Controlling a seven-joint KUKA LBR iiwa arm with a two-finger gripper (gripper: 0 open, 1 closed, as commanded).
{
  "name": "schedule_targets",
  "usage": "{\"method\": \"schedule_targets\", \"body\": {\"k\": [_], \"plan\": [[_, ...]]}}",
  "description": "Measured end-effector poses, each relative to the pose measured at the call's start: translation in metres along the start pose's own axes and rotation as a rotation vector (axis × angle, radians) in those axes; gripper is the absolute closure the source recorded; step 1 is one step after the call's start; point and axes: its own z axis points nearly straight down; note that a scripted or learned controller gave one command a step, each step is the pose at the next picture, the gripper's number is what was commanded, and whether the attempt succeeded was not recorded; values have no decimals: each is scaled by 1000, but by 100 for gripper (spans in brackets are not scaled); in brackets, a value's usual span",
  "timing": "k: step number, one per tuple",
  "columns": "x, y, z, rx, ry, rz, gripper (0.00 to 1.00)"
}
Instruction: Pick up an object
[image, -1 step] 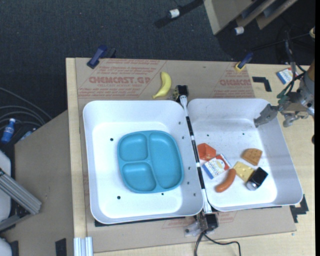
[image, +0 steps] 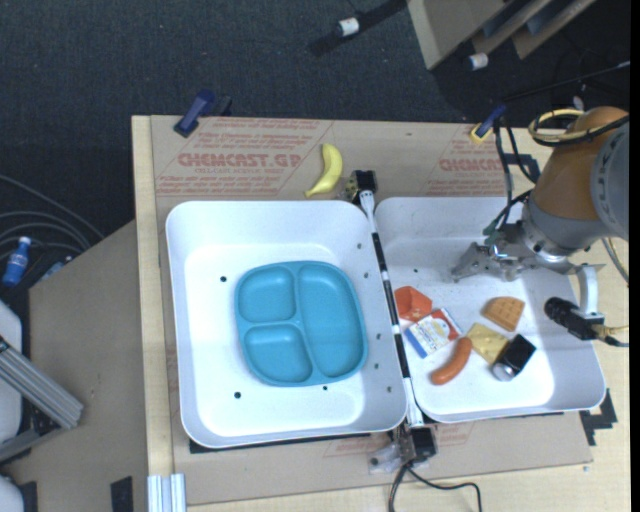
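The right bin (image: 560, 395) holds several small items: an orange-red piece (image: 410, 300), a white packet with blue and red print (image: 432, 333), a reddish sausage (image: 452, 362), a yellow wedge (image: 487, 343), a tan bread-like piece (image: 505, 311) and a black block (image: 515, 356). My gripper (image: 487, 262) hangs over the bin's bare far part, above and behind these items. Its grey fingers (image: 465, 267) are spread open with nothing between them. The tan piece lies just in front of it.
The left bin (image: 200, 240) carries a blue divided plate (image: 300, 322). A toy banana (image: 325, 172) lies on the bench behind the bins, and a blue clip (image: 195, 112) sits at the bench's far left corner. A black fitting (image: 570, 318) on the arm overhangs the right bin's right side.
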Motion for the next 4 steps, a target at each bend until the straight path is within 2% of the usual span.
{"method": "schedule_targets", "body": {"k": [1,2,3,4], "plan": [[60,47,-1,-2,0,0,0],[85,25,0,1,0,0,0],[85,26,-11,1,0,0,100],[85,25,-10,1,0,0,0]]}}
